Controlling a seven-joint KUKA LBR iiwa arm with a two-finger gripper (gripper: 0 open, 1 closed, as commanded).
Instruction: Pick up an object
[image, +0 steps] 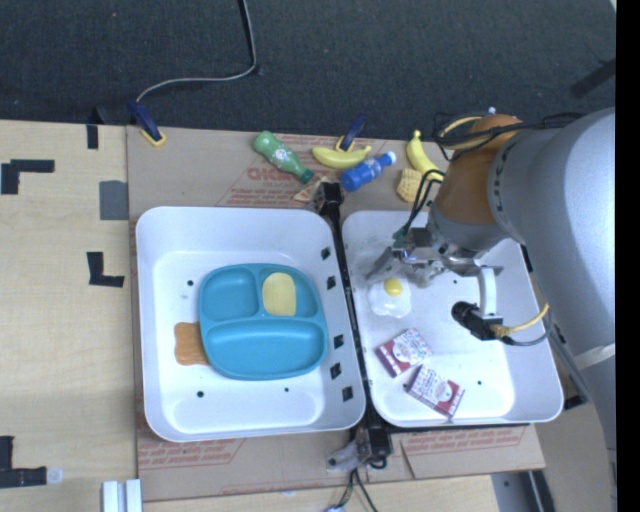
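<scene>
Fried-egg toy (389, 293) lies near the left wall of the right bin (535, 400), upper half, not lifted. Gripper (408, 262) hovers just above it; jaw state cannot be told. Grasp not yet secured. Two red packets (419, 372) sit nearer the bin's front edge, untouched.

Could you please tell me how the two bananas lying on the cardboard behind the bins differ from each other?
The left banana lies roughly level, curved like a shallow bowl, while the right banana stands more steeply, running up and down the picture. The left banana sits between the green bottle and the blue bottle; the right banana lies next to the arm. The left banana looks longer. Both are yellow and lie outside the bins.
</scene>
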